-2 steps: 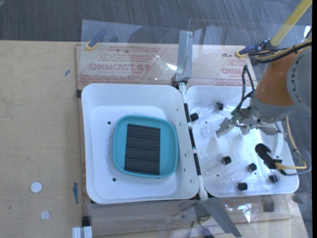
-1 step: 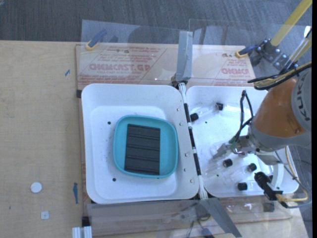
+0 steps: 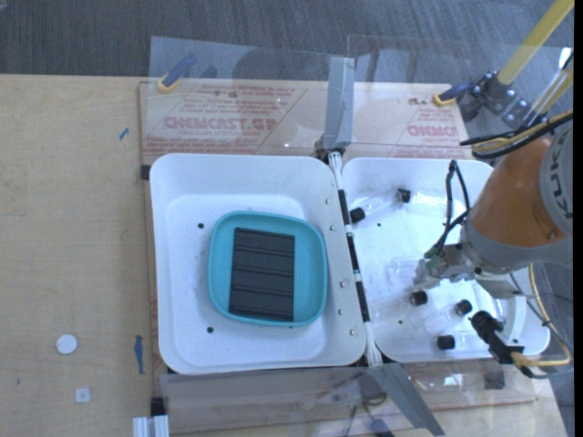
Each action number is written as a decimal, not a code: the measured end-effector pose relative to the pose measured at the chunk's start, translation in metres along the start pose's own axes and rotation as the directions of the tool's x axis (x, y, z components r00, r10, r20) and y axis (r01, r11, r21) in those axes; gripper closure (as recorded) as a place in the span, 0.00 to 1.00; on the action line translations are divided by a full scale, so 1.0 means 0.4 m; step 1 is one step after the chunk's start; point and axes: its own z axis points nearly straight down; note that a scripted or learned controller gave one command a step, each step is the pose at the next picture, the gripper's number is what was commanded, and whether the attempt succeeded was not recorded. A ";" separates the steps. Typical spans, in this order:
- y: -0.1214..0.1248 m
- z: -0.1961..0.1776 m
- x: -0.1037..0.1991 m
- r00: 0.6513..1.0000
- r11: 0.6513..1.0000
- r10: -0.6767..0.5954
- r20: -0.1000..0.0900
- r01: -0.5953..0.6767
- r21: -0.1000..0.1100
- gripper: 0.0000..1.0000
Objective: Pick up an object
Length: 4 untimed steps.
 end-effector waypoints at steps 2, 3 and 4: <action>0.107 -0.211 0.158 0.999 0.999 -0.035 -0.003 0.035 0.014 0.00; 0.074 -0.122 0.021 0.994 0.994 -0.113 -0.005 0.113 0.016 0.00; 0.186 0.031 -0.122 0.982 0.982 -0.190 0.002 0.190 0.004 0.00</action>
